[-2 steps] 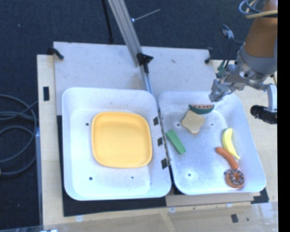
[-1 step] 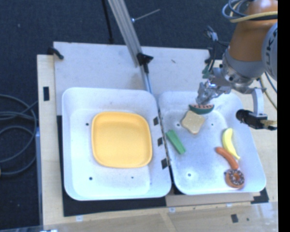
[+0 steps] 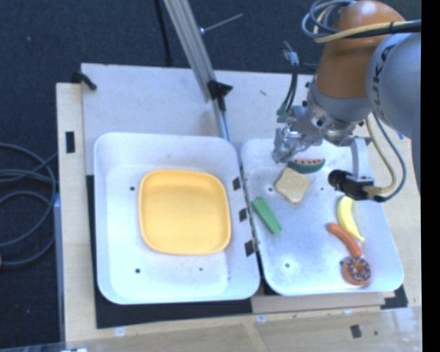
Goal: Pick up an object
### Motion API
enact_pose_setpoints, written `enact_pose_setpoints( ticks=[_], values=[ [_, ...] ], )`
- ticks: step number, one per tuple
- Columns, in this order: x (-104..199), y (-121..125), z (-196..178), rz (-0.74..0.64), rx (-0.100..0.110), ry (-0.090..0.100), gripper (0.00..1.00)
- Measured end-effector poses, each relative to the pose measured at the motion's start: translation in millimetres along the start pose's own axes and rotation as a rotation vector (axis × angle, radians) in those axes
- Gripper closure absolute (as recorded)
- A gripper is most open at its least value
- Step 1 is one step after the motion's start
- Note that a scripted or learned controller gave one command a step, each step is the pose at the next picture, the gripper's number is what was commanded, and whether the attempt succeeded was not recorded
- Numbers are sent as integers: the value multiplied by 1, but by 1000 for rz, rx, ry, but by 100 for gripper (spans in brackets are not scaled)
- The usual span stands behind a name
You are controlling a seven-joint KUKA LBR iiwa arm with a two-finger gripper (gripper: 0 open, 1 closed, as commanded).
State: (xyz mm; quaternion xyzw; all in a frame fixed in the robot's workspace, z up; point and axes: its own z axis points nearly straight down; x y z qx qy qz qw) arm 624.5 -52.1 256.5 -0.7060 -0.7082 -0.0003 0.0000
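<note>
Though its opening cannot be told, the pincer (image 3: 287, 147) low over the right bin (image 3: 312, 270), beside the watermelon slice (image 3: 306, 165).

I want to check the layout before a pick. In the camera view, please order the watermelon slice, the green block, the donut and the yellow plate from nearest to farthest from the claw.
1. Watermelon slice, just beside the claw, right bin's top.
2. Green block, right bin's left edge.
3. Yellow plate, left bin.
4. Donut, right bin's bottom right corner.
</note>
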Motion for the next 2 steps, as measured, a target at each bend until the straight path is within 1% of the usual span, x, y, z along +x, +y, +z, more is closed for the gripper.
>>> enact_pose_setpoints(
  ticks=[1, 2],
  values=[
    [53, -11, 13, 0, 0, 0, 100],
    [98, -24, 21, 0, 0, 0, 100]
  ],
)
